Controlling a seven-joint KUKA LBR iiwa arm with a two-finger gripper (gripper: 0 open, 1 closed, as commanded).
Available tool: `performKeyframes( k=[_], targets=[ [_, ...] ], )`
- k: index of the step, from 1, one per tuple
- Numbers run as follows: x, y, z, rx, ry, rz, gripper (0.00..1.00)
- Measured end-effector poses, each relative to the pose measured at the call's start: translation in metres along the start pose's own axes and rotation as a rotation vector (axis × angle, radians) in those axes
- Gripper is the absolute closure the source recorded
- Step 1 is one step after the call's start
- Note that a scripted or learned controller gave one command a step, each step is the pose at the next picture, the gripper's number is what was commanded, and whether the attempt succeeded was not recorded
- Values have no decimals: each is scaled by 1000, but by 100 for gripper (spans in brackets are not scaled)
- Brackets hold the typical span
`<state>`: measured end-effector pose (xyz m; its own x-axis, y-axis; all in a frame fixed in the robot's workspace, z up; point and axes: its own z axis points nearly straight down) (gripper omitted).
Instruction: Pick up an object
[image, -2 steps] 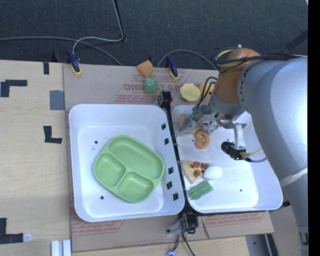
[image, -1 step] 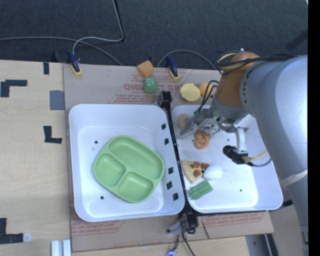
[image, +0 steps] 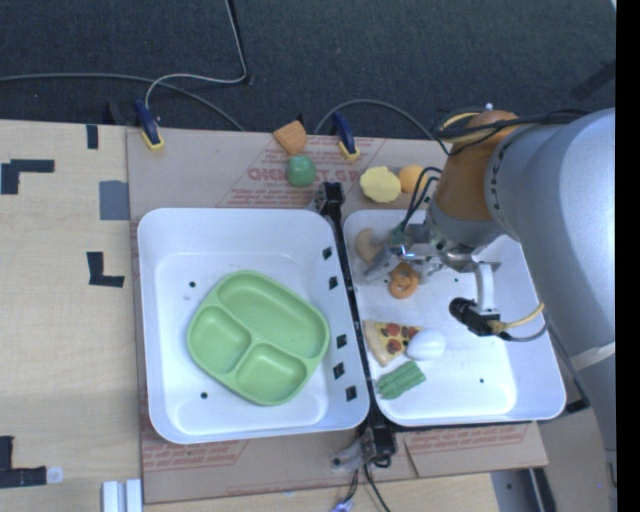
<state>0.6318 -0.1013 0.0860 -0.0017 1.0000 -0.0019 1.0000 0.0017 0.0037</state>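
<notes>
Right bin (image: 520, 400) holds five items. Brown rounded piece (image: 403, 284) sits in the upper left part, directly under the claw (image: 400, 255); contact between them cannot be judged. Tan piece (image: 367, 243) lies just beside it, nearer the bin's upper left corner. Pizza slice (image: 387, 340) lies flat lower down, touching a white egg-shaped piece (image: 427, 347). Green ridged piece (image: 401, 380) lies just below them

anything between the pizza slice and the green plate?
Only bare bin floor and the two bins' meeting walls separate the pizza slice from the green plate, per the camera view.
</notes>
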Motion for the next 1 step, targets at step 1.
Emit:
performKeyframes(
  k=[1],
  targets=[
    [0,0,-10,1,-1,0,100]
  ],
)
